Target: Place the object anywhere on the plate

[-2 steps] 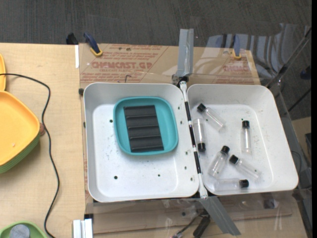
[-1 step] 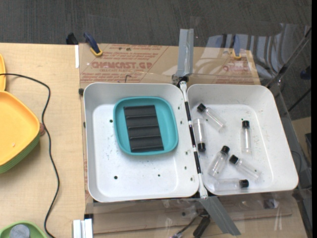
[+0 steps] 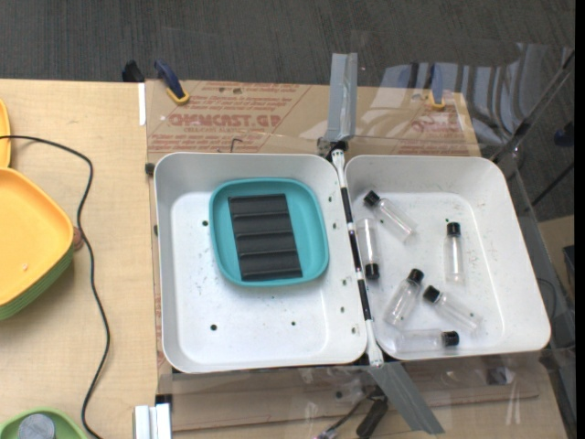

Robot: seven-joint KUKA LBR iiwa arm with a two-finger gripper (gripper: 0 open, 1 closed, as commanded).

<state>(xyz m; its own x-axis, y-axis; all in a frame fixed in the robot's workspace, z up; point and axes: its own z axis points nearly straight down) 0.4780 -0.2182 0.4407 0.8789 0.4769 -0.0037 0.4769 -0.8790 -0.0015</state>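
**Vials all in the right bin, plate waiting in the left**

Task's things. The teal plate (image 3: 315, 245) lies flat in the left bin (image 3: 183, 282), upper middle, clear of all four walls. A dark ribbed insert (image 3: 264, 236) covers most of its floor, so a landing spot is either on the ribs or on the narrow teal border. No vial is on it: placing not yet done, by my reading.

The objects are six clear vials with black caps, all lying on their sides in the right bin (image 3: 498, 199). Likely loose-scattered, since they point every way.
- One vial (image 3: 390, 213) up near the bin's top left, slanted.
- A second vial (image 3: 453, 252) stands apart toward the right, lengthwise.
- A third vial (image 3: 367, 245) lies just beside the inner wall.
- A fourth vial (image 3: 402, 298) and a fifth vial (image 3: 452, 309) lie near each other, caps almost meeting.
- A sixth vial (image 3: 428, 338) hugs the near wall.

Which one is meant, I cannot tell.

Pincer: state cannot be told from this view.

In the way. The raised rims where the two bins meet (image 3: 352, 245) must be crossed on the way to the plate. The wall-hugging vials look awkward to straddle; the lone one toward the right seems the easiest pick. Round glass may roll on the ribs.

Around. Cardboard sheet (image 3: 238, 117) under the bins, a clamp (image 3: 171, 80) at its far edge, yellow dishes (image 3: 27, 236) and a black cable (image 3: 91, 273) on the wooden bench to the left, well apart from the work.
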